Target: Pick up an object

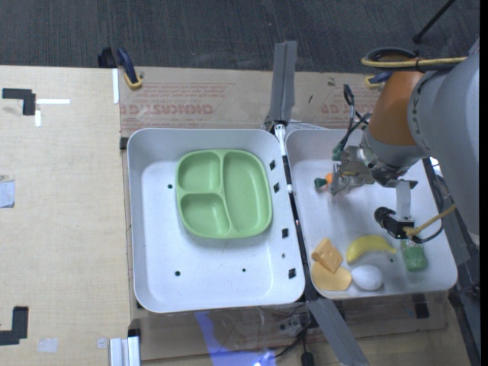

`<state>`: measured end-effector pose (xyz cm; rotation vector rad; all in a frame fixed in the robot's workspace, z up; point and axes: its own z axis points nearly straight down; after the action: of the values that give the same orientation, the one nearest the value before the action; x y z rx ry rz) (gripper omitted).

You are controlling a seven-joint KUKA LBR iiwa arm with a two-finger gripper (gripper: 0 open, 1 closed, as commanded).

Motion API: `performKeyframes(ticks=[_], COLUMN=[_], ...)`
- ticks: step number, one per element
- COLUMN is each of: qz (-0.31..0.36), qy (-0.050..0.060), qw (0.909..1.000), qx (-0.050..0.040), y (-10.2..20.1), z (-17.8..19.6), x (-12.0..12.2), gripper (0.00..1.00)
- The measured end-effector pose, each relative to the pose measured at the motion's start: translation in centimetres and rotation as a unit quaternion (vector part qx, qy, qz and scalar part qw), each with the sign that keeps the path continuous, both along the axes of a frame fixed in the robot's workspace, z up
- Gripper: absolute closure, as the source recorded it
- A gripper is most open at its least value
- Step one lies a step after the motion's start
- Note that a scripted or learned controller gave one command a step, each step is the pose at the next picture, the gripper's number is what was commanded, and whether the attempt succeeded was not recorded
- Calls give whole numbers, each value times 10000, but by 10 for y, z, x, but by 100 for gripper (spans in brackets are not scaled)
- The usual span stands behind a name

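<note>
A small orange piece [329,179] is lying on the floor of the right bin [305,227], near its upper left, and it is the nearest thing to the gripper [345,181], which is hanging low just to its right. It looks like the likely target, though the task names no object. Whether the fingers are apart or together cannot be told from here, and nothing is showing between them, so no grasp can be claimed.

Further down, along the bin's near edge, a banana [370,246] is lying beside a white egg [368,277], a yellow-orange wedge [329,255] and a flat orange disc [330,278]; these are crowding together, some touching. A green item [415,258] is sitting at the lower right, near a black cable fitting [389,219]. The left bin [152,265] is holding a green divided plate [224,194], well apart from the arm [396,113].

The risks, as I judge them: the orange piece is tiny and low, so the fingers could close above it or nudge it aside toward the bin wall. It is also sitting near the divider between the bins, where a finger could catch the rim. The loose cables near the wrist could snag as the arm is lifting.
</note>
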<state>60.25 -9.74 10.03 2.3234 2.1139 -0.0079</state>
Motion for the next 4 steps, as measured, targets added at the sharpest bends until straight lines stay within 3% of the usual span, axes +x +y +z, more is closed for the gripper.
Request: performKeyframes(ticks=[1, 2, 3, 4], qz=[0, 8, 8, 15], qy=[1, 6, 8, 14], qw=[10000, 10000, 10000, 10000], qx=[0, -9, -10, -17], y=[0, 0, 0, -1], z=[0, 9, 9, 18], x=[0, 0, 0, 0], gripper=[0, 100, 0, 100])
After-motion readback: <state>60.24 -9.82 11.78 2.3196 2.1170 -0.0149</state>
